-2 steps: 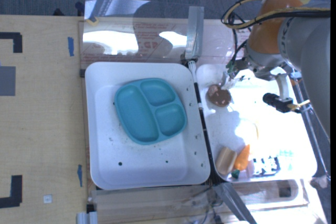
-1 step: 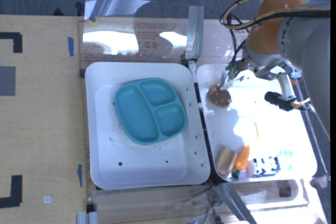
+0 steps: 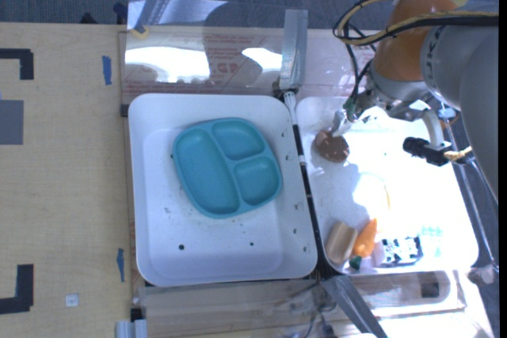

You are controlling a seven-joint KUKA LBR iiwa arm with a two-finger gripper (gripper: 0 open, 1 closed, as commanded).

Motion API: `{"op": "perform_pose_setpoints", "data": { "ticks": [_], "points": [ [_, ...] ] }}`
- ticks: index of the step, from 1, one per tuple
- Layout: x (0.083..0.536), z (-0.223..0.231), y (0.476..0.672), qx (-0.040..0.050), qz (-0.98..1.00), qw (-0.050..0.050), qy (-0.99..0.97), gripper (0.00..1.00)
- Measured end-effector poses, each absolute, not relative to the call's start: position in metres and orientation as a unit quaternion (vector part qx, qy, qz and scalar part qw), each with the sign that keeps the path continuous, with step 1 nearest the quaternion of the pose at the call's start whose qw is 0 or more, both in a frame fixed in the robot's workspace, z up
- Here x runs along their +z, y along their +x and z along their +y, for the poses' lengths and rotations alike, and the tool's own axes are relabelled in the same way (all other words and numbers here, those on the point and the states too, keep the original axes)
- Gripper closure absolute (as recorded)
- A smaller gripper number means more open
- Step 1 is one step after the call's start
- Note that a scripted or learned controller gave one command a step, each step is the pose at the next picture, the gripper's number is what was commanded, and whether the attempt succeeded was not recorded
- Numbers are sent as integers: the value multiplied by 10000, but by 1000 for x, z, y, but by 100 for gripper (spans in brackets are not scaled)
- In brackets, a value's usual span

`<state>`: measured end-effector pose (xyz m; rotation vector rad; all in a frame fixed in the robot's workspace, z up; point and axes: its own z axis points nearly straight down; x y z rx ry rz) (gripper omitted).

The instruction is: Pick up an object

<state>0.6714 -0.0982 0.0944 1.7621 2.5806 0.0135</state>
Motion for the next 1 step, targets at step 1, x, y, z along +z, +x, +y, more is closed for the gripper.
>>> {"op": "perform_pose_setpoints", "data": {
  "ticks": [1],
  "points": [
    [88,-93,666,21,8269,-42,5624,0]
  ]
}}
